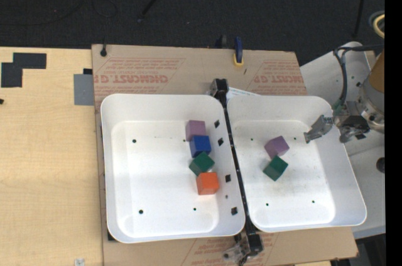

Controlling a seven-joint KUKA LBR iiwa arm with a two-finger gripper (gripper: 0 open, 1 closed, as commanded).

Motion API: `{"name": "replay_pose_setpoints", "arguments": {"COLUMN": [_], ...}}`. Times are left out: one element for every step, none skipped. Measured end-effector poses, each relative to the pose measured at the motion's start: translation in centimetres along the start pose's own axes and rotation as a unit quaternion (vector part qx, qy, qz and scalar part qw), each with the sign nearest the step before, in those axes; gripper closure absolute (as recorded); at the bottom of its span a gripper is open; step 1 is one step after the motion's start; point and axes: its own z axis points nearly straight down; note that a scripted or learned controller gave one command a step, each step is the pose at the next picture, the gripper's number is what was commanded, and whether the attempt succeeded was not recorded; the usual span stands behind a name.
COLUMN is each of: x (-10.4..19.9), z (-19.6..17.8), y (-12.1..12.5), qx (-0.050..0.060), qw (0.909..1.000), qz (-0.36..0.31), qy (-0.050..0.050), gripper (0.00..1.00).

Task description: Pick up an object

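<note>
Purple and green blocks are the nearest candidates for my pick. The purple cube (276, 146) lies near the middle of the right bin (352, 214), and the green cube (275, 168) sits just beside it toward the bin's front edge; their corners look to be touching or nearly so, and I cannot tell which.

My tool (319, 129) hangs over the right bin's right rim, toward its back corner, clear of both cubes. Nothing lies between its fingers. Whether they are spread or closed cannot be told at this angle.

The left bin (119, 208) carries four more cubes in a line along its right wall: a purple one (195, 129) at the back, then blue (201, 145), then green (201, 163), then orange (207, 183) at the front. Neighbours in that line touch or overlap in the view.

Handling judgement: these cubes appear small, rigid and light, probably wood or plastic, with flat, smooth faces. They should not deform or break, but a light block can slide or twist on the smooth bin floor if one finger arrives first.

Recommended grasp: take the purple cube in the right bin across two opposite flat faces, choosing the pair that keeps a finger out of the gap by the green cube. Its tilt relative to the bin walls calls for wrist rotation before descent.
</note>
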Motion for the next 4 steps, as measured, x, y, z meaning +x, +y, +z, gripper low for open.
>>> {"name": "replay_pose_setpoints", "arguments": {"x": [5.3,6.3,6.2,10.3], "z": [10.9,15.1,13.9,4.2], "y": [5.0,3.0,3.0,9.5], "qx": [0.004,0.000,0.000,-0.006], "qw": [1.0000,1.0000,1.0000,1.0000], "qz": [-0.003,0.001,0.004,-0.003], "qy": [0.002,-0.001,0.000,-0.001], "gripper": [0.00,0.00,1.00,1.00]}}
